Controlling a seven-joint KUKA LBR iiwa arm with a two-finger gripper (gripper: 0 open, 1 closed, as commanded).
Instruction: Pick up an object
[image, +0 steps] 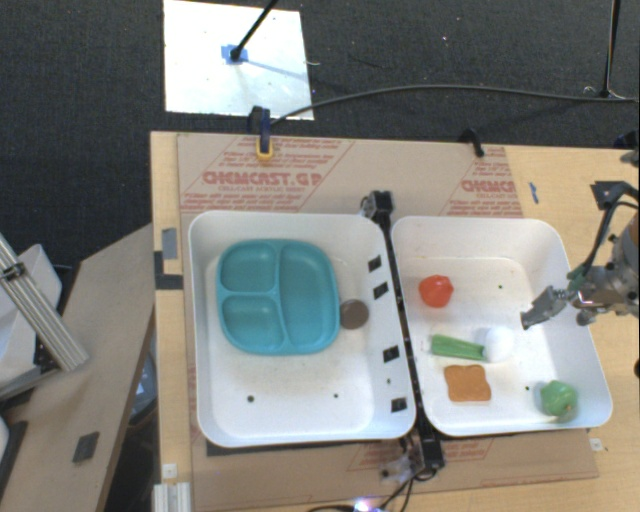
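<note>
Teal plastic fills much of the left bin: a divided plate lies in its upper half, and a small brown disc rests just beside the plate's right edge.

Right of the black-clipped seam, the right bin holds the loose things. An orange-red ball lies in its upper left part. Below it a green stalk lies nearly crosswise, its long axis running left to right, its right end touching a white ball. An orange-brown square sits under them near the bottom wall, and a green lump is in the lower right corner.

At the right edge of the frame the gripper hangs over the bin's right side, its tip pointing lower left. How far its jaws stand apart I cannot tell, and nothing can be made out between them.

The white ball looks the nearest candidate: it lies near the tip, down and to the left. A short move that way would likely bring the jaws over it.
</note>
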